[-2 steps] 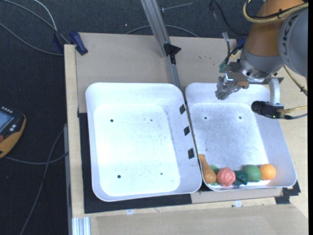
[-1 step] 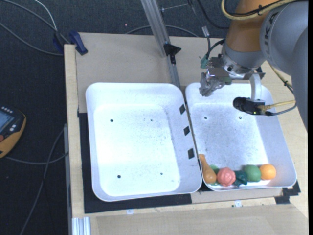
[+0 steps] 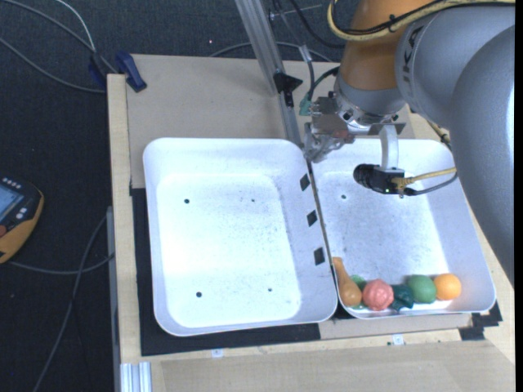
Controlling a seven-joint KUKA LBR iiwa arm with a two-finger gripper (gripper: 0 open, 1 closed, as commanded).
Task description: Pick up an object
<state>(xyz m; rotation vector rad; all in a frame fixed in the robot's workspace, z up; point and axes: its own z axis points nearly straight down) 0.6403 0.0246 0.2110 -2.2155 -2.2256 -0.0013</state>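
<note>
Where bins sit: tan bench

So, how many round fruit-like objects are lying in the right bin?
3, all along the near wall of the right bin: a pink ball, a green ball, an orange ball nearest the right corner. More may be hidden behind them.

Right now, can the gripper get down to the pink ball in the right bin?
Probably yes. The gripper sits over the right bin's far corner with bare floor between. The pink ball is wedged against the near wall between the orange carrot-shaped toy and a green ball, so finger room looks tight.
</note>
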